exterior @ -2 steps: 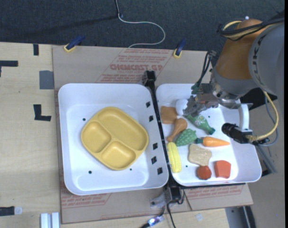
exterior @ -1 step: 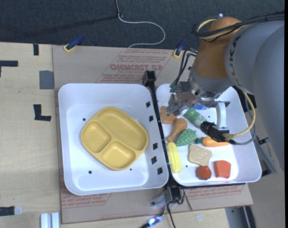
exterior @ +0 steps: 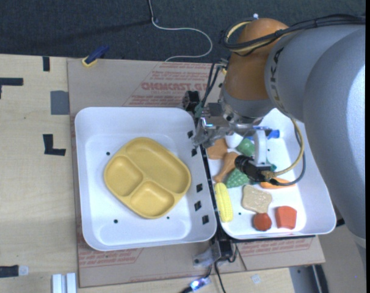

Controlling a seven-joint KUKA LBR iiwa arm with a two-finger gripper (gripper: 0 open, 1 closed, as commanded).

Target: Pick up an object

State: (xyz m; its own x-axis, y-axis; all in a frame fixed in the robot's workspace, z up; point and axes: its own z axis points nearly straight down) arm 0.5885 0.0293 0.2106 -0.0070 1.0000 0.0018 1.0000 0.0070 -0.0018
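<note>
Plastic toy food crowds the right bin [exterior: 322,218], just below and beside the gripper [exterior: 224,130]: corn cob [exterior: 223,201], green leafy piece [exterior: 237,178], bread slice [exterior: 256,198], red tomato [exterior: 262,222], orange-red block [exterior: 286,217]. We judge these light, stiff and somewhat slippery; the corn cob, gripped across its narrow width, looks the easiest hold. We cannot tell the gripper's opening or whether it holds anything. Farther off, the left bin [exterior: 87,163] carries a yellow divided tray [exterior: 147,176]. Red cardboard print beyond reads roughly "QUICKCAST".

Even bright light, slightly soft focus
</note>
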